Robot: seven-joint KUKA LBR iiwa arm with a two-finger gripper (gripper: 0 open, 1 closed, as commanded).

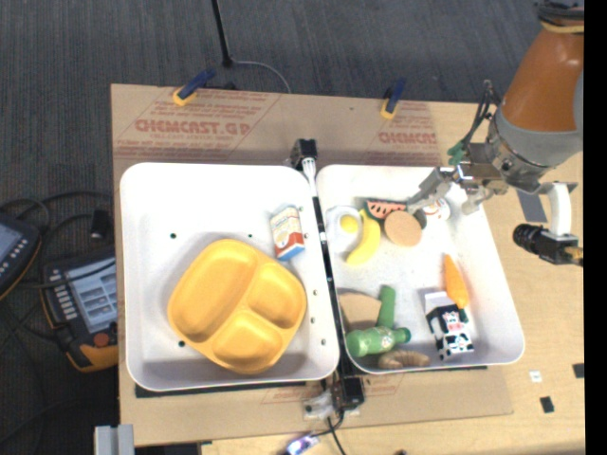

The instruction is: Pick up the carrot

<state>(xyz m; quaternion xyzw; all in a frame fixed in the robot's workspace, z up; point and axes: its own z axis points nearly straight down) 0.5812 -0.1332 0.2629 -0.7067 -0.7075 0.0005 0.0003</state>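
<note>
The gripper (444,190) hangs over the far right corner of the right bin (503,282), its fingers spread wide and holding nothing. The carrot (455,280) lies nearer the camera than the gripper, apart from it, just beyond a black-and-white toy (450,328). Judged status: no grasp made; approach, closure and lift remain.

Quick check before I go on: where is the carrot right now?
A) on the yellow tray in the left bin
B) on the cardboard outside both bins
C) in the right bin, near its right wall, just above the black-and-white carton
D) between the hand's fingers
C: the carrot lies in the right bin by its right wall, just above the black-and-white carton; the hand is over the bin's far edge, apart from it.
</note>
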